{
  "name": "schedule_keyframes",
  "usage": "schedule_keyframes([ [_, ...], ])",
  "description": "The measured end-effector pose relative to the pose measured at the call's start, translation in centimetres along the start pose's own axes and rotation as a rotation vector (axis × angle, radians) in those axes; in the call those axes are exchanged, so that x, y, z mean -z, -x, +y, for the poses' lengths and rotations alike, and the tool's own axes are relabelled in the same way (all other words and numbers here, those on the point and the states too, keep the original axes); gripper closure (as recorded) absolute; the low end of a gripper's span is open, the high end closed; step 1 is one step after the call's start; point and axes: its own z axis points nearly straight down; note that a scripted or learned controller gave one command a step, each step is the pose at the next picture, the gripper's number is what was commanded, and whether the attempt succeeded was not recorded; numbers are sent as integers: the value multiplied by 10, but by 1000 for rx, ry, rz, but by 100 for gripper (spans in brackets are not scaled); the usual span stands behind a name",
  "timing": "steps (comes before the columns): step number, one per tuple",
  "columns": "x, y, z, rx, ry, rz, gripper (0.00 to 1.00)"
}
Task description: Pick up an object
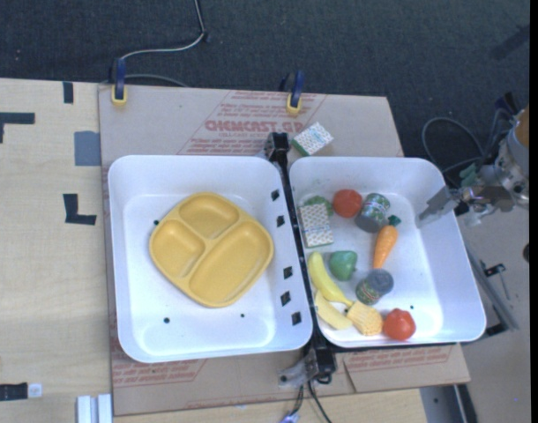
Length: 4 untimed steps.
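Two shallow white bins sit side by side on a cardboard-covered surface (357, 117), seen from above at a slant. The left bin (132, 236) holds a yellow divided plate (212, 248) with three compartments, lying flat near its middle.

The right bin (445, 263) holds a scatter of toy foods. A carrot (385, 243) lies right of centre, its long axis close to upright in the view and slightly slanted, with the green leafy end toward the top right and the orange tip pointing down and left. Just left of its top end sits a grey-green can (373, 211), and beside that a red tomato (347, 203). A banana (322, 278) lies along the bin's left side, running from upper left to lower right, with a green pepper (343, 263) touching its right. Near the bottom edge are a corn cob (366, 318) and a second red tomato (399, 324). A grey round item (375, 284) sits between the pepper and the corn.

The claw (445, 203) hangs over the right bin's right rim, well apart from the carrot, with nothing between its fingers; I cannot tell whether it is open or closed.
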Motion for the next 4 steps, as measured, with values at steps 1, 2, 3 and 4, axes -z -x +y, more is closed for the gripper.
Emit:
schedule_keyframes([
  [1, -127, -22, 99, 0, -4, 2, 0],
  [2, -186, -32, 34, 0, 3, -1, 0],
  [3, -186, -53, -9, -1, 9, -3, 0],
  [4, -175, -55, -8, 0, 7, 3, 100],
])
